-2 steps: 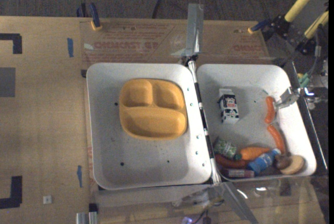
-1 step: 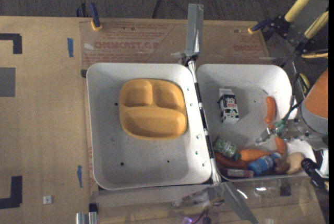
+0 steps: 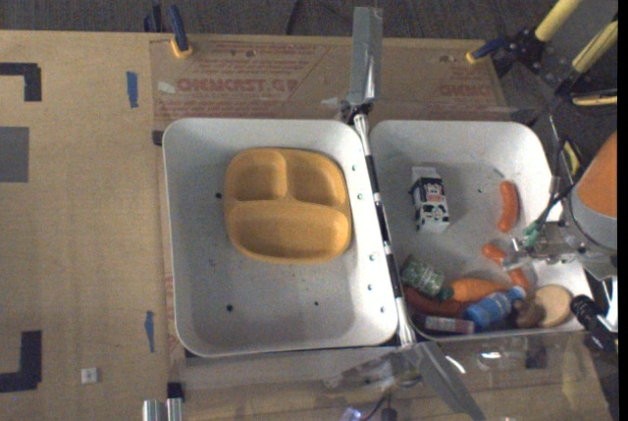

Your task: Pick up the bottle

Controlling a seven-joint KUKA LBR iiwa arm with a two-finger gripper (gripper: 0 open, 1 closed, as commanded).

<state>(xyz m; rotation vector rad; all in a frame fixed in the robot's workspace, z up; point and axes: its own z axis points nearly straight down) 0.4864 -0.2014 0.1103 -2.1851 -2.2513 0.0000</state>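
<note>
A divided plate [image 3: 287, 203] lies in the left bin [image 3: 191, 311]; the bottle [image 3: 494, 307], seemingly on its side, lies among clutter in the right bin's [image 3: 471, 139] near corner.

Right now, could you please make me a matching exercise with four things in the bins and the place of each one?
Things:
1. yellow divided plate
2. small toy truck
3. blue bottle
4. sausage

Places:
A. near front edge of right bin, in the clutter
B. middle of left bin
C. right side of right bin, lying alone
D. centre of right bin

Pairs: 1-B, 2-D, 3-A, 4-C
</note>
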